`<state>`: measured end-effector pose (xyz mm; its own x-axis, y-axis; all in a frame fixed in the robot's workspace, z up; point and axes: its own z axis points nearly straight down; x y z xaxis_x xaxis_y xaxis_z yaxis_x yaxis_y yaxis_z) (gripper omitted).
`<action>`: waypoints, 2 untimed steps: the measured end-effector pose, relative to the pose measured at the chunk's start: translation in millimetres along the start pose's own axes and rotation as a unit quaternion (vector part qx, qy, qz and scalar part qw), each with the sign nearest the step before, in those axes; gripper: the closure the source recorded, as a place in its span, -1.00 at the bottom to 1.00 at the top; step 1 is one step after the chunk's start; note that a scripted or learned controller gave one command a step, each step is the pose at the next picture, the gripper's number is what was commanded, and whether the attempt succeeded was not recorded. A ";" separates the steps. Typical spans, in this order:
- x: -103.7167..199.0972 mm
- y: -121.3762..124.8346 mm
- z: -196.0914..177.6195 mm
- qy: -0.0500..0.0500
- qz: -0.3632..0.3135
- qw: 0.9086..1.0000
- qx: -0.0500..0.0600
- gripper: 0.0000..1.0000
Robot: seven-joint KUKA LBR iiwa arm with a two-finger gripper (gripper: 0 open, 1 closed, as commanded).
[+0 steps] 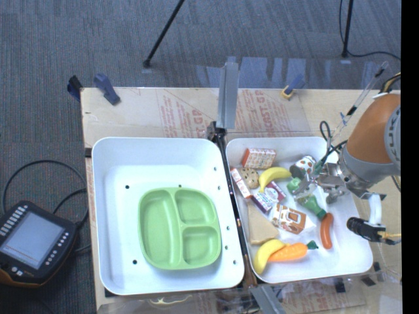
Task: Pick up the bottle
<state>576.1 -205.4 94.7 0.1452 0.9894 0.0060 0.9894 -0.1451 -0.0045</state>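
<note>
Two white bins side by side, the gripper low in the right one.

The left bin holds one green divided plate, well left of the gripper. The right bin holds two bananas, one just left of the gripper and one below it, one carrot, one sausage and several small food packets. The one green bottle lies tilted directly under the gripper, touching it; whether the gripper is wide or closed cannot be told.
</note>
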 end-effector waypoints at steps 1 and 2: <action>17.6 -11.4 8.5 -0.001 0.092 0.996 0.001 -1.00; 3.7 -22.0 9.0 0.001 0.137 0.991 0.002 -1.00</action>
<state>554.8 -198.5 85.8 0.4087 0.9126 0.0053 0.9126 -0.4087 -0.0094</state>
